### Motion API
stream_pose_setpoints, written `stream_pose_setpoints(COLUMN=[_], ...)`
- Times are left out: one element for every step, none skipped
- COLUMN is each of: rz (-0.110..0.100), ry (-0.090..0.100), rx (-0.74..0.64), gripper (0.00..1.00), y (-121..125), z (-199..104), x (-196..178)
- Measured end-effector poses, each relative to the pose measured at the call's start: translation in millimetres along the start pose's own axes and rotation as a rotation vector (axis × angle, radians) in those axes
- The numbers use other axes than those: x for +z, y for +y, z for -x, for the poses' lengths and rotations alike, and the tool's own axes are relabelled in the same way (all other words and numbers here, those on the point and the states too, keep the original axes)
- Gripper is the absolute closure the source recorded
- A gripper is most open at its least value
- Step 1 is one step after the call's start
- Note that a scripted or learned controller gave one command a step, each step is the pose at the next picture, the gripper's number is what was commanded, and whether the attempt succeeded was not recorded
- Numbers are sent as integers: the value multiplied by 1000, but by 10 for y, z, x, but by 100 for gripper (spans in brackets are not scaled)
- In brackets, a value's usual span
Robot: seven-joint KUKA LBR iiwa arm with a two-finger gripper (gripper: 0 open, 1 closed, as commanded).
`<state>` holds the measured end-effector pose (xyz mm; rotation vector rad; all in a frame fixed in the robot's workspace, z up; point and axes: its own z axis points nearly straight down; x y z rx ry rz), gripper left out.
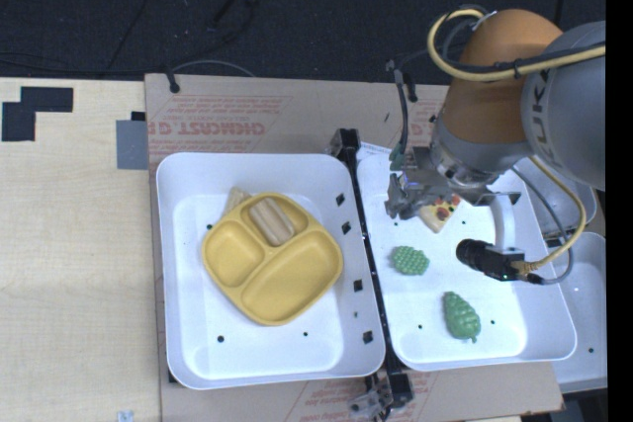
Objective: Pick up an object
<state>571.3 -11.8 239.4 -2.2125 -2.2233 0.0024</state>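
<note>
Approach step, by my reading: gripper [404,198] sits low at eleven o'clock in the right bin [524,336], its opening impossible to judge, nothing visibly held. A pale yellow wedge [436,215] lies just beside it at four o'clock, a round green piece [409,260] at six. Next move calls for centring over one.

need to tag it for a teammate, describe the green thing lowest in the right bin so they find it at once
Start at the right-hand white bin, under the arm. Two bumpy green things lie on its floor, apart. Yours is the longer green thing, lowest in the view; the rounder green thing sits higher and further left, nearer the gripper.
</note>
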Motion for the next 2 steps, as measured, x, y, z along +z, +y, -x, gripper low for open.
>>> stream_pose_setpoints(rz=[-1,2], ry=[0,-1], rx=[1,-1], gripper=[100,100], y=[-89,-166], z=[-482,-977], x=[127,53])
